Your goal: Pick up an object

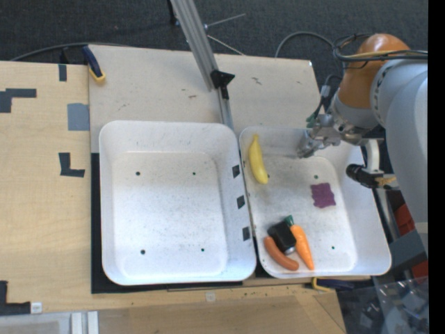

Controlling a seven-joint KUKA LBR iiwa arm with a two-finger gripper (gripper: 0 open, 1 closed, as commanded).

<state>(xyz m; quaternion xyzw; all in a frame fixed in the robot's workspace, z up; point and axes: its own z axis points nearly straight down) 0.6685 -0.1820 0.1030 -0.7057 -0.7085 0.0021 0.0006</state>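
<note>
The right bin holds a yellow banana lying lengthwise near its left wall, a flat purple piece near the middle, and at the front a carrot, a red-orange sausage-shaped piece and a small black block bunched together, touching. The gripper hangs over the bin's far edge, well apart from all of them; whether it is spread or closed, I cannot tell. The left bin sits beside it.
</note>
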